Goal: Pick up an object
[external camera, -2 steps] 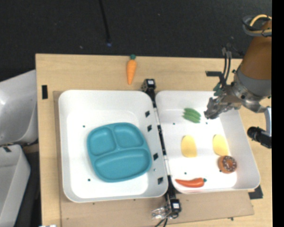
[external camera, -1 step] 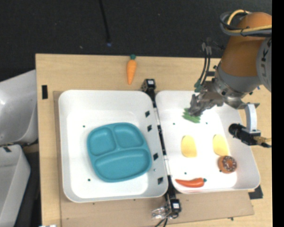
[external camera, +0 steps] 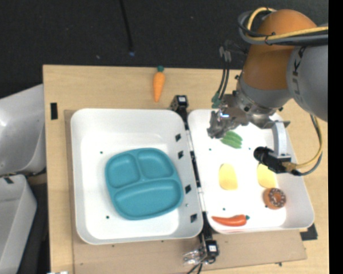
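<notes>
Nearest the camera, one red chili (external camera: 230, 220) is lying at the right bin's (external camera: 297, 210) front edge. That bin is also holding one doughnut (external camera: 274, 198), two yellow pieces (external camera: 228, 177) (external camera: 267, 177) and one green pepper (external camera: 232, 139). One teal tray (external camera: 143, 182) is sitting in the left bin (external camera: 83, 153); one carrot (external camera: 158, 84) is lying on the bench (external camera: 103, 84). The gripper (external camera: 220, 124) is hanging just beside the pepper's far end; the wrist is hiding its grip, so I cannot tell its state.

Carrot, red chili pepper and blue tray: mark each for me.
carrot (external camera: 158, 85), camera view, middle of its orange body.
red chili pepper (external camera: 229, 220), camera view, middle of its length.
blue tray (external camera: 143, 201), camera view, floor of its largest compartment.
</notes>
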Robot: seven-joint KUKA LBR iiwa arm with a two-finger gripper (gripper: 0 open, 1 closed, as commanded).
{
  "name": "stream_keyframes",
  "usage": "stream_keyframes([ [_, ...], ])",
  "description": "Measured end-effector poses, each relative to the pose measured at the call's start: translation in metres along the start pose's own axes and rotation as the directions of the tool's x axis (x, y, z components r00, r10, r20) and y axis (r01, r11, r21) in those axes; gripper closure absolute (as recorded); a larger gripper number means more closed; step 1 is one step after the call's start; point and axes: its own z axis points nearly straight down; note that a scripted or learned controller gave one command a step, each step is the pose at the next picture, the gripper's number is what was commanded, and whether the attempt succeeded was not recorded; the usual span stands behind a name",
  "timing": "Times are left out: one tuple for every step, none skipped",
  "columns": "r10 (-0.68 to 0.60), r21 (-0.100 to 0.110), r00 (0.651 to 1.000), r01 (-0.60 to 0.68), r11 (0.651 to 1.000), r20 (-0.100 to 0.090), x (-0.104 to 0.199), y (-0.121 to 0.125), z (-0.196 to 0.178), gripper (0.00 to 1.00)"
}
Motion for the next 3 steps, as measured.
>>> stream_keyframes([
  [0.002, 0.003, 1.0, -0.002, 1.0, 0.0, 0.043, 0.0, 0.004, 1.0],
  [0.001, 0.002, 1.0, -0.001, 1.0, 0.001, 0.09, 0.007, 0.003, 1.0],
  [0.005, 0.003, 1.0, -0.005, 1.0, 0.001, 0.088, 0.006, 0.004, 0.0],
])
